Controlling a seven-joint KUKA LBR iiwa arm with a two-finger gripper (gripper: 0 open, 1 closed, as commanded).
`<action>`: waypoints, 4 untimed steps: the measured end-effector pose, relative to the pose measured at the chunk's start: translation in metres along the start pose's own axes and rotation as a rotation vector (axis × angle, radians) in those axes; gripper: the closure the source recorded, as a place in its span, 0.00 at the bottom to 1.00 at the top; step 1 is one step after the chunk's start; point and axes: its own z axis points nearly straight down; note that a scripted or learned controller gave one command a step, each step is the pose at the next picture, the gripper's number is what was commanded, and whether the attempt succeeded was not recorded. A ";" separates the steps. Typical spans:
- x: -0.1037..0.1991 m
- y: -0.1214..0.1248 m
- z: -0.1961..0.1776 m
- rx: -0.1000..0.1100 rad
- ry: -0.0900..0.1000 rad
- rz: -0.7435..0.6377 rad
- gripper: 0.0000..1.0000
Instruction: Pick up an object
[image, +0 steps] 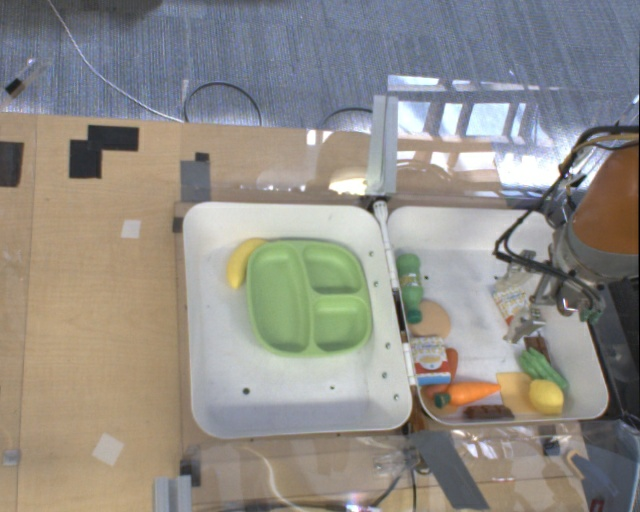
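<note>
**Gripper low over right bin, nothing visibly held**

Task names no particular object; candidates all lie in the right bin (470, 250). Nearest the gripper (527, 322): a green vegetable (541, 365) and a yellow lemon-like piece (546, 396), touching each other in the lower right corner of the bin, just below the fingertips. A yellow wedge (513, 385) sits beside them to the left.

Along the bin's bottom edge: an orange carrot (470, 393) and a dark brown bar (487, 411). Up the left wall: a small printed carton (430, 358), a tan round piece (430, 320), a green bottle-like item (408, 272). Items crowd walls and corners, likely where they slid; this leaves the bin's middle and upper floor bare.

Gripper sits right of centre in the frame, at the right bin's mid-right, pointing down. Whether the fingers are spread or pressed together I cannot tell; glare and cabling blur them. No object seen between them.

Judgement: green vegetable is the closest target, but the bin's right wall and the lemon crowd it, so finger clearance looks tight. Open room lies up and left of the gripper.

Left bin (210, 400) holds a green divided plate (305, 297) with a banana (238, 262) tucked at its upper left edge; well apart from the arm
</note>
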 end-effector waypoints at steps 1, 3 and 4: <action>-0.008 -0.011 0.035 -0.001 -0.012 0.022 0.00; -0.023 0.043 0.022 -0.003 -0.022 0.123 1.00; -0.030 -0.011 -0.082 0.001 -0.009 -0.078 1.00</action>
